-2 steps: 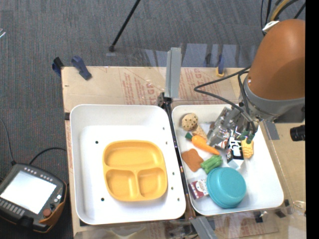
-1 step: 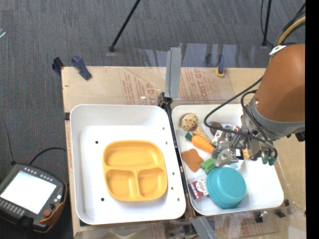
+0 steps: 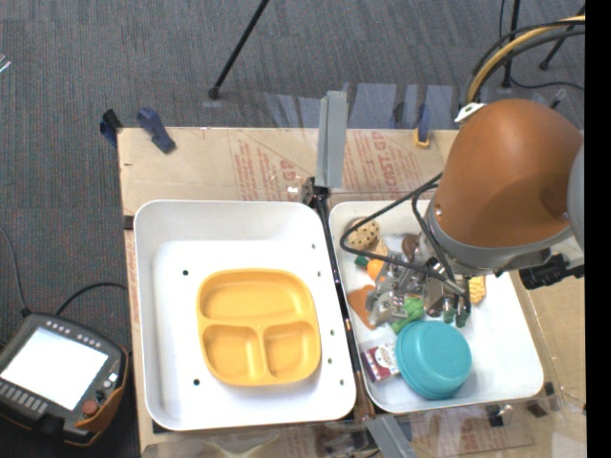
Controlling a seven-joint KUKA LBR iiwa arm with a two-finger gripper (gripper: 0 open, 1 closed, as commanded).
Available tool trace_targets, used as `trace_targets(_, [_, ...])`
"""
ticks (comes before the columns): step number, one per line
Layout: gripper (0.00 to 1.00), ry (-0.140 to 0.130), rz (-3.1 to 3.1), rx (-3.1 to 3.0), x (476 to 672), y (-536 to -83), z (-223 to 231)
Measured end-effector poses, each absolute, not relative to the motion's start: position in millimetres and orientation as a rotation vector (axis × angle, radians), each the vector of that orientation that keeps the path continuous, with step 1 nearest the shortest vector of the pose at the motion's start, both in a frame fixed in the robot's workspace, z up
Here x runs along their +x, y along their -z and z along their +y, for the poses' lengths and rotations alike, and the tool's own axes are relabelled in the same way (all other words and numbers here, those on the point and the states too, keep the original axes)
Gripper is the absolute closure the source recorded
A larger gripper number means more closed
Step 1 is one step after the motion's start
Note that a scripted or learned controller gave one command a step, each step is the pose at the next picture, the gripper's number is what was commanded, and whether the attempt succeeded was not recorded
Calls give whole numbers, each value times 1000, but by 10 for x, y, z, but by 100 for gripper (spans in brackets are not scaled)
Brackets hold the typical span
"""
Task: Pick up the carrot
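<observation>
Red lettering is running mirrored across the flattened brown cardboard sheet (image 3: pixel 258 160) under the bins, and it is too faint and reversed to read; a small red-and-white printed packet (image 3: pixel 381 361) is lying at the right bin's near-left corner, its print too small to make out. The wooden bench (image 3: pixel 129 175) is standing on dark grey carpet (image 3: pixel 115 46), with black stand legs (image 3: pixel 243 36) crossing the floor behind and a handheld grey control pendant with a pale screen (image 3: pixel 57 375) sitting low on the left. In the left shallow white bin (image 3: pixel 158 256) a yellow three-compartment plastic plate (image 3: pixel 258 327) is lying flat. The grey arm's big orange band (image 3: pixel 511 175) is hanging over the right shallow white bin (image 3: pixel 520 361), and the metal two-finger gripper (image 3: pixel 410 294) is reaching down among the clutter there; whether its pincer is apart or together I cannot tell. The orange carrot piece (image 3: pixel 362 305) seems to be lying just left of the gripper, near the bin's left wall, though the tangle is blurring its outline. A round teal bowl (image 3: pixel 434 359) is sitting upside down just in front, beside the packet.
</observation>
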State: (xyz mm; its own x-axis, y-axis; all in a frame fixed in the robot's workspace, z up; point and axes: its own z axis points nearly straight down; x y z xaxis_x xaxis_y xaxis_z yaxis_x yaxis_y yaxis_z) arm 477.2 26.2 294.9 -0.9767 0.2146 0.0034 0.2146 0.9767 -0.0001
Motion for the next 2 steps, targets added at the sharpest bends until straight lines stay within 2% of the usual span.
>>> trace_targets(1, [100, 0, -3141, -22, 4765, -2968, -393])
trace_targets(2, [100, 3, -3143, 49, 4769, -3025, 37])
